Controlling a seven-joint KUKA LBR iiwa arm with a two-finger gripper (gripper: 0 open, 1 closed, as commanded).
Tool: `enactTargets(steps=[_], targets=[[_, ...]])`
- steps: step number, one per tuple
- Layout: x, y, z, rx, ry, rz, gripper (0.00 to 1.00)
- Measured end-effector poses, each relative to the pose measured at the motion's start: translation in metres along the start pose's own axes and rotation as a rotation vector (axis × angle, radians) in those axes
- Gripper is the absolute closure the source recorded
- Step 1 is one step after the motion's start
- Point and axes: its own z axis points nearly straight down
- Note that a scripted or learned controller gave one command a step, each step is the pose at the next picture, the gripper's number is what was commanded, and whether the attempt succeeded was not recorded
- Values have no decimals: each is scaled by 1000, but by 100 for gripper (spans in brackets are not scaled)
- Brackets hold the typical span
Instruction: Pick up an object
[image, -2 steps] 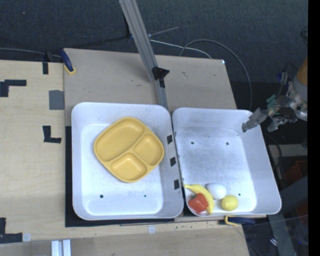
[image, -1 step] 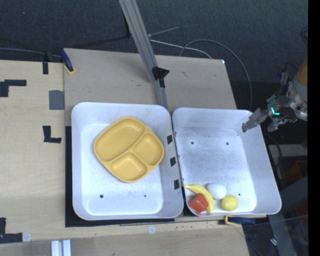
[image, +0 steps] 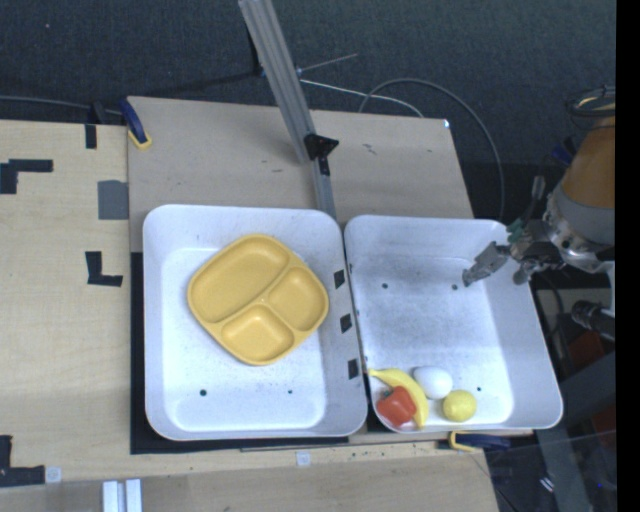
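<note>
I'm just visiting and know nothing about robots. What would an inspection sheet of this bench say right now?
Surface: wooden bench bearing left bin and right bin.
Job's things: banana, red piece, white egg-shaped piece, yellow ball, clustered at right bin's near edge.
Clutter: yellow divided plate in left bin.
Tool: tool above right bin's far right, holding nothing.
Cables: thin wire looping beyond the bench.
Surroundings: metal pole, dark floor.
</note>
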Motion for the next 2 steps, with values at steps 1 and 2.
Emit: enactTargets(steps=[1,2], targets=[[-1,-10,59,1,0,1,0],[0,-11,114,0,0,0,0]])
